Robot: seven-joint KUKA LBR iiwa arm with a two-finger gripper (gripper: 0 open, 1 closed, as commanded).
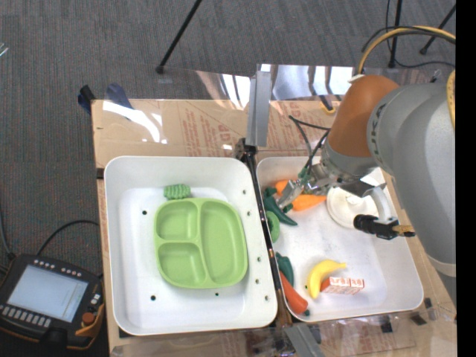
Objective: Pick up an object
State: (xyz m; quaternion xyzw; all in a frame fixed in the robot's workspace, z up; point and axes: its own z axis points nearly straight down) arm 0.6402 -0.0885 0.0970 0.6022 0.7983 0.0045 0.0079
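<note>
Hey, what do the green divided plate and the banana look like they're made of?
The green divided plate looks like moulded plastic with a matte finish: one even colour, rounded rims, three pressed compartments. The banana is probably a plastic or rubber toy: flat uniform yellow, smooth, no spots or bruises. Neither material can be confirmed from the camera view alone.

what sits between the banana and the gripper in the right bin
In the camera view, bare white bin floor lies between the banana and the gripper.
</note>
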